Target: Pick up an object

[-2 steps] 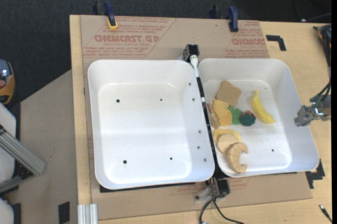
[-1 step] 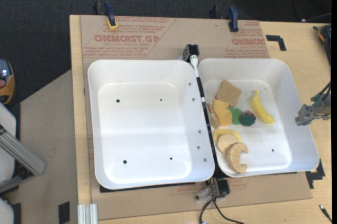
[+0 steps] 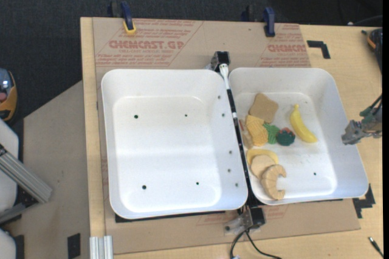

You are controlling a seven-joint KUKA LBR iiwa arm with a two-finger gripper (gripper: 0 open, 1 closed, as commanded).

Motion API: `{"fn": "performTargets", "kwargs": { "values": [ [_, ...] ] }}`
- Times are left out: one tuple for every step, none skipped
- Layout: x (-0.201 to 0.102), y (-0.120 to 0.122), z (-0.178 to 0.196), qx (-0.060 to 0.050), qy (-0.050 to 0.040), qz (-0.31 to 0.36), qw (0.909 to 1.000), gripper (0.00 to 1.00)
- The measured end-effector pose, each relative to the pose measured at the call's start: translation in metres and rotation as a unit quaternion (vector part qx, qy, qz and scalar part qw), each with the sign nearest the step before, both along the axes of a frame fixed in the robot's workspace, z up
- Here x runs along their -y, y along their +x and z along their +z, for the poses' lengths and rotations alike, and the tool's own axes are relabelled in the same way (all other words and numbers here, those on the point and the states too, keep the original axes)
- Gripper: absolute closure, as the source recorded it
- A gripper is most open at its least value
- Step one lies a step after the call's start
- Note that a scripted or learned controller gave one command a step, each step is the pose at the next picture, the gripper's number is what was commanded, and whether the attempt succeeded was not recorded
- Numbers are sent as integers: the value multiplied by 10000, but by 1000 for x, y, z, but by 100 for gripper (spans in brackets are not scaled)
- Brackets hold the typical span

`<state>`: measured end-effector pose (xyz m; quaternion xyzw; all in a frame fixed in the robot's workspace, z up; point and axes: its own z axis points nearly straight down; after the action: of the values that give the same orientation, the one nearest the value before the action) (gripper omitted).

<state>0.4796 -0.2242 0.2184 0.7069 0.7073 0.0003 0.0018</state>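
In the right bin [image 3: 340, 130], nearest the camera, a tan croissant-shaped piece [image 3: 273, 181] lies with a pale round slice [image 3: 260, 162] just beyond it. Farther in sit a yellow wedge [image 3: 256, 130], a green and red piece [image 3: 283, 136], and a banana [image 3: 301, 124] whose long axis runs from far-left to near-right. A brown square piece [image 3: 263, 107] lies farthest. The tool [image 3: 354, 132] hangs at the bin's right rim; whether it is spread or pressed together cannot be told. The left bin [image 3: 121, 100] sits beside it on the desk [image 3: 91, 69].
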Motion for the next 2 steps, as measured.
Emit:
{"fn": "performTargets", "kwargs": {
  "values": [
    [-1, -1, -33, -35, 21, -5, 10000, 100],
    [-1, -1, -43, -27, 15, -2, 10000, 100]
  ]
}}
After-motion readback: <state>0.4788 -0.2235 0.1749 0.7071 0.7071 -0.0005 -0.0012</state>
